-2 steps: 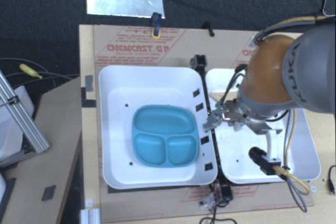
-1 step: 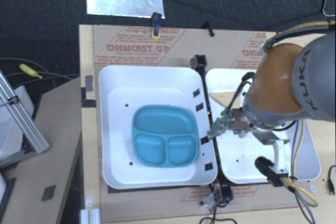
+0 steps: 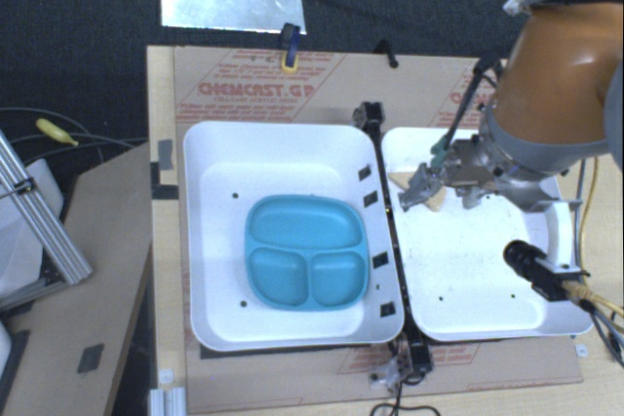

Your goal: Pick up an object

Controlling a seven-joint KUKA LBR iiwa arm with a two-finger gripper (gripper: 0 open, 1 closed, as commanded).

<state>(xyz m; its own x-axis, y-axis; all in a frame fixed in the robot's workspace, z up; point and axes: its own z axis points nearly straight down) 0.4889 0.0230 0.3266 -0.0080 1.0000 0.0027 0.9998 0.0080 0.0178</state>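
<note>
My fingers [image 3: 421, 191] hang low over the right bin [image 3: 487, 307], close to its far left corner, just beside the divider between the two bins. I cannot tell whether they are apart or together; from this angle they blur into one grey cluster. Right under and beside them lies a small tan object [image 3: 402, 179], partly hidden by the fingertips, and I judge that to be what I am here for. I cannot make out whether I touch it. I am placed this low and this near the corner because that piece sits tight against the bin wall. The blue divided plate [image 3: 307, 251] rests in the left bin [image 3: 224, 170], well apart from me across the divider.
</note>
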